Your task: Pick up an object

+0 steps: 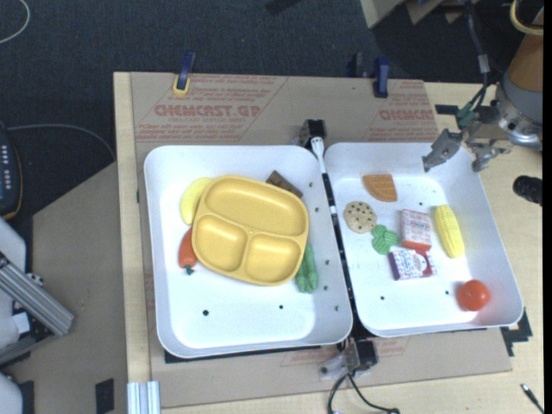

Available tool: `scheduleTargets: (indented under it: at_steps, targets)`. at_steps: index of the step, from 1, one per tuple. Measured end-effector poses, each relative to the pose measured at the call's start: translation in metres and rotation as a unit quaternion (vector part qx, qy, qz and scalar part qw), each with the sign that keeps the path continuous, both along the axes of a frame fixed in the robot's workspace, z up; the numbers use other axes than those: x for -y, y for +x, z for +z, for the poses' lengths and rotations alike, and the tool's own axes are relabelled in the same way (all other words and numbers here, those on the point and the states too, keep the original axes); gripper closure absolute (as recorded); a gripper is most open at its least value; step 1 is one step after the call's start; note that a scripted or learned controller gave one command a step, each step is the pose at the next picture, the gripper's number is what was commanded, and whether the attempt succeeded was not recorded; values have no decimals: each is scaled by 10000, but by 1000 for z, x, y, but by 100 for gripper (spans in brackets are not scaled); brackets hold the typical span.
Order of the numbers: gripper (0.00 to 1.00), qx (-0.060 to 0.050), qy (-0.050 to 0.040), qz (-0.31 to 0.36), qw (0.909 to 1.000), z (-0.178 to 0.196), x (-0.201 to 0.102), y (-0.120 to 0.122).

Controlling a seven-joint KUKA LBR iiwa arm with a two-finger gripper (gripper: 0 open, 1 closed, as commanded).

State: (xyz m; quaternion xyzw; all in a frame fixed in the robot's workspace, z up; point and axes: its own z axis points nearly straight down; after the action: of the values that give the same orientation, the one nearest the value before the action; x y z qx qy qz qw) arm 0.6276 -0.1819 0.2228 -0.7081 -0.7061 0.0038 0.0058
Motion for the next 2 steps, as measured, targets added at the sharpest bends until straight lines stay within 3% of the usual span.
scheduleTargets:
  at_steps: [1, 2]
  targets:
    - [0, 71, -15, 15, 10000, 9, 0, 3]
    - [0, 36, -7, 14, 10000, -55, 2, 1]
